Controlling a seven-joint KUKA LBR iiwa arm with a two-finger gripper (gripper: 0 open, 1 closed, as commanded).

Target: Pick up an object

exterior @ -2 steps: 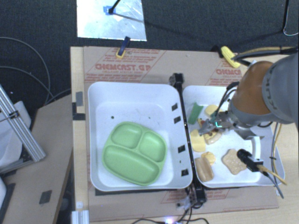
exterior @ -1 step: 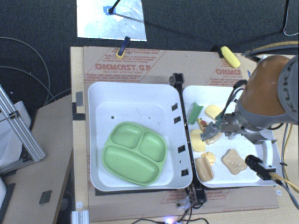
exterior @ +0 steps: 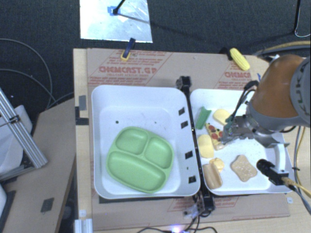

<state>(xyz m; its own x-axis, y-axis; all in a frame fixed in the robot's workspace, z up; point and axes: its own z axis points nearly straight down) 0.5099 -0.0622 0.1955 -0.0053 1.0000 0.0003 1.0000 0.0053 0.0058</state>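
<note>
From my seat the tool point(exterior: 224, 136) hangs low over the crowded toy food point(exterior: 212, 130) in the right bin point(exterior: 272, 188), grip state unreadable, so I fear it nudges pieces aside and lifts nothing.

Left bin and the bench around it, seen from above.
A green divided tray point(exterior: 140, 159) sits in the left white bin point(exterior: 104, 101), toward its lower half. A yellow corn cob point(exterior: 239, 58) lies on the cardboard sheet point(exterior: 160, 67) at upper right, a shiny foil square point(exterior: 115, 12) up top, and cables point(exterior: 29, 67) curl at left.
</note>
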